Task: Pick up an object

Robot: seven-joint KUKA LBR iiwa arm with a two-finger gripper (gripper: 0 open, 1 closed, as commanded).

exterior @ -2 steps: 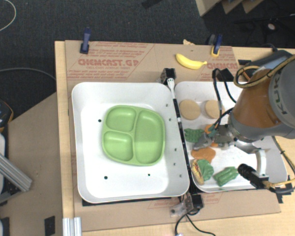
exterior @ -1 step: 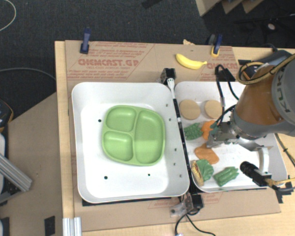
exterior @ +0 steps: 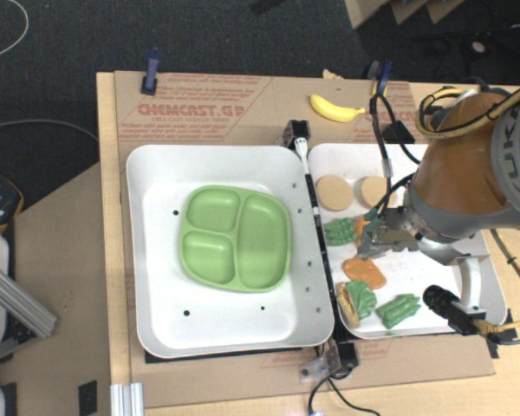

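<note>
The tabletop (exterior: 199, 111) carries two white bins, the left bin (exterior: 156, 232) holding a green divided plate (exterior: 237, 238), while the grey and orange arm (exterior: 468, 172) reaches over the right bin (exterior: 490, 293). In that right bin lie two tan round pieces (exterior: 334, 192), green toy vegetables (exterior: 397, 309) and an orange piece (exterior: 365, 271); a yellow banana (exterior: 335, 108) lies on the tabletop beyond. The gripper (exterior: 374, 237) hangs just above the orange piece, and whether it is wide or narrow cannot be told.

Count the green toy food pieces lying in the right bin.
3: one mid-bin by the left wall, one near the front left corner, one right of that. The arm covers part of the bin, so more may be hidden.
</note>
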